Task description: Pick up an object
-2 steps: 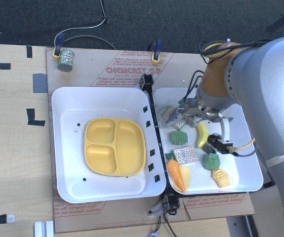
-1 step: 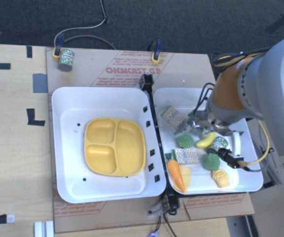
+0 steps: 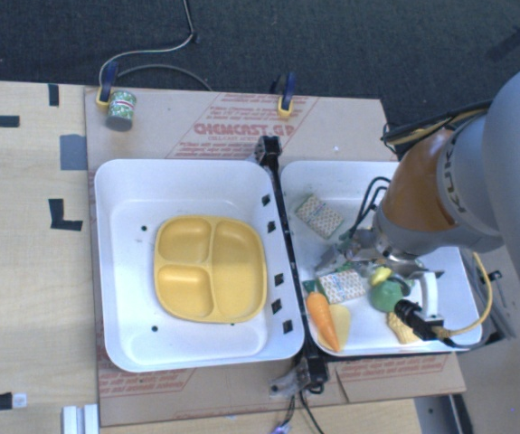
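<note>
The arm (image 3: 440,188) reaches in from the right and sits low over the right bin (image 3: 332,174). Its end effector (image 3: 368,259) is down among the clutter, though how it stands cannot be told. Crowding it: a patterned packet (image 3: 342,286) just to its near left, a green ball (image 3: 387,294) just near of it, an orange carrot (image 3: 321,319) at the near left corner. Another patterned packet (image 3: 318,214) lies farther back. In the left bin (image 3: 115,206) a yellow divided plate (image 3: 211,268) rests alone.
</note>
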{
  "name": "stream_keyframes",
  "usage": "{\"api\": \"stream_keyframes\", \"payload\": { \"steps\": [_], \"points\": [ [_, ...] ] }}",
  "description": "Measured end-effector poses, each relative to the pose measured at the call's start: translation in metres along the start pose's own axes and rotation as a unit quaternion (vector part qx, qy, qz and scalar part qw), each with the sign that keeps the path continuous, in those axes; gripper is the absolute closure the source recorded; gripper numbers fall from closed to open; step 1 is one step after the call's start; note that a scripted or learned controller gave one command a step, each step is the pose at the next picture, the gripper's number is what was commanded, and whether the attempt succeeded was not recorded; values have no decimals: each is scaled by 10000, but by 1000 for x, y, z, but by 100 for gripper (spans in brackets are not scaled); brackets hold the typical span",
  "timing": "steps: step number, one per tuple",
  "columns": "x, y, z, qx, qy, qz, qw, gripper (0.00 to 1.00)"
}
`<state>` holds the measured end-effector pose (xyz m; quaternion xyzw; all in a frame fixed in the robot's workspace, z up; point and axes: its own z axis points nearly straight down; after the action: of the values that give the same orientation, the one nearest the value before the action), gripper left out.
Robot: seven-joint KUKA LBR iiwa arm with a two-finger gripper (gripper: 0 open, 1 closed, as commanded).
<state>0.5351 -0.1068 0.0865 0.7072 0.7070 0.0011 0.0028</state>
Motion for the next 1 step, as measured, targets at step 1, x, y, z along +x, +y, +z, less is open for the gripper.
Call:
{"api": "stream_keyframes", "payload": {
  "steps": [1],
  "points": [
    [11,95,1,7,6,-11,10000,0]
  ]
}}
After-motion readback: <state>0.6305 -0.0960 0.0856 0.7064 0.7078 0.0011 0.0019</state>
